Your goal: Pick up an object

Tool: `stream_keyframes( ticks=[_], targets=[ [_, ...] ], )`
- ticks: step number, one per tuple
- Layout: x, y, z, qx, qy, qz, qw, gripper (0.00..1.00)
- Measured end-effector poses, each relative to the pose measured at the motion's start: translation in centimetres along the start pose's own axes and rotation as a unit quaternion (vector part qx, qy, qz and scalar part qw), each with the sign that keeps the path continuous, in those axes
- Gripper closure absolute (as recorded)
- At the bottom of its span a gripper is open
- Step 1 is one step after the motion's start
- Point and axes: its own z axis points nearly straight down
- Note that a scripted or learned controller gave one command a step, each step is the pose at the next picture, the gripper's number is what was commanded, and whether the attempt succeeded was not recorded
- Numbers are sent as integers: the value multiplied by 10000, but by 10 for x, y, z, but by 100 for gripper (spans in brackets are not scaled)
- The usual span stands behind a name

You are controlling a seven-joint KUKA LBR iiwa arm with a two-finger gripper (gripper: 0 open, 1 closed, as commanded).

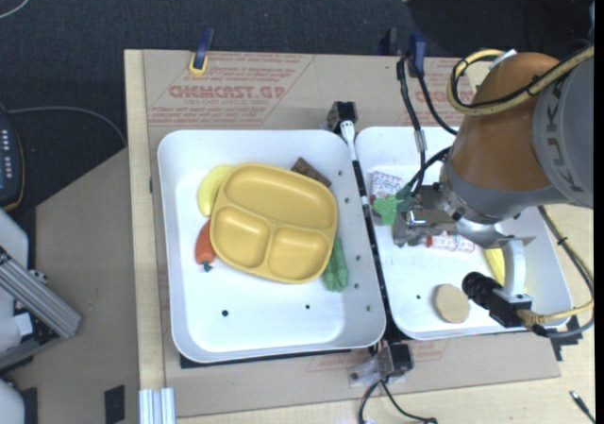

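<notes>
Hovering gripper (408, 224) in right bin (557, 304), green object (386, 209) just beside

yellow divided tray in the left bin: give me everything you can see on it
The yellow tray looks like smooth moulded plastic with rounded corners and three compartments: one long one and two smaller ones. It sits right side up and turned at a slant in the left bin, toward its upper half. It lies over other items: a yellow piece, an orange-red piece, a green one and a brown one poke out from under its edges.
</notes>
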Motion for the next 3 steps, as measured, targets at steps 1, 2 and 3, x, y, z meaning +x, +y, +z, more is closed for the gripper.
stream_keyframes(
  ticks=[1, 2, 3],
  targets=[
    [-9, 4, -5, -10, -3, 13, 10000, 100],
    [-7, 3, -19, -17, -1, 1, 10000, 100],
    [4, 3, -18, -6, 1, -3, 10000, 100]
  ],
)
